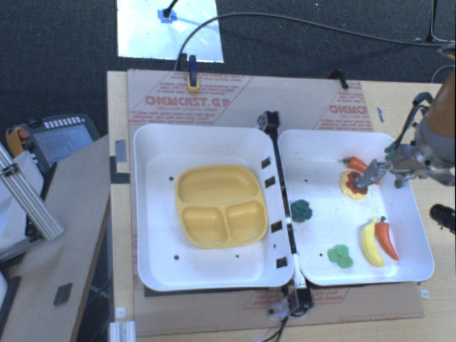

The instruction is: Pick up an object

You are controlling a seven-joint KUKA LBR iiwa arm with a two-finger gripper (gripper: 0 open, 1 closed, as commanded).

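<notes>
The landmark here is the black divider strip (279,201) that runs between the two shallow white plastic bins. Nearest the camera, just right of its lower end, a small dark green leafy toy vegetable (340,256) lies on the floor of the right-hand white bin (320,275). Further right of the divider sit a yellow plastic banana (370,242) and, touching its far side, an orange-red toy pepper with a green stem (387,239). A second, darker green leafy toy (301,209) lies just right of the divider's middle.

Left of the divider, the left-hand white bin (153,191) holds a pale yellow plastic plate with three compartments (221,205), roughly centred.

Well to the right of the divider, deeper in the right bin, the grey two-finger gripper (362,179) reaches in over a flat round toy with a yellow rim and red top (353,187); a small orange-red piece with a green tip (355,164) lies just behind it. Whether the pincer is apart, together or clamped on anything cannot be told.

Beyond the divider's far end, brown cardboard (235,98) under the bins carries red print reading "CHEMCAST", repeated at right. A blue and yellow clamp (192,73) grips its far edge. The bench (120,112) is pale wood; behind it lie dark carpet (57,41) and a shiny grey sheet (167,20). Far left of the divider a control pendant with a screen (60,142) rests.
</notes>
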